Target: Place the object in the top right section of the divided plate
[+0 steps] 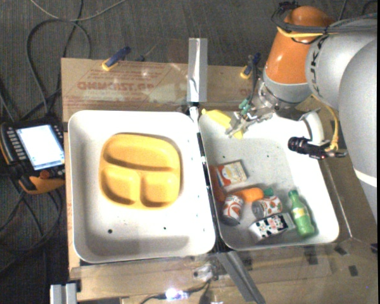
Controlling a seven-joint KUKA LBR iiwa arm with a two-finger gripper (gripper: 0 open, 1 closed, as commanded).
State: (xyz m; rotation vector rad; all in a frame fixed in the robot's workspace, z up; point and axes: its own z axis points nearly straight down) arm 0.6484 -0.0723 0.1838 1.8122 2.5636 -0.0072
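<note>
At the right bin's [332,230] eleven o'clock corner, the pincer [239,123] is hanging over a yellow object [216,117], grip state unclear.

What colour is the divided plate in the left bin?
Yellow, a plain orange-tinged yellow with no pattern; the plate shows best in the camera view.

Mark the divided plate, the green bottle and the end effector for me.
divided plate [140,170]: camera view, on the ridge between its sections.
green bottle [301,215]: camera view, on its body, in the right bin.
end effector [239,124]: camera view, between its fingertips, over the right bin's upper left corner.
</note>
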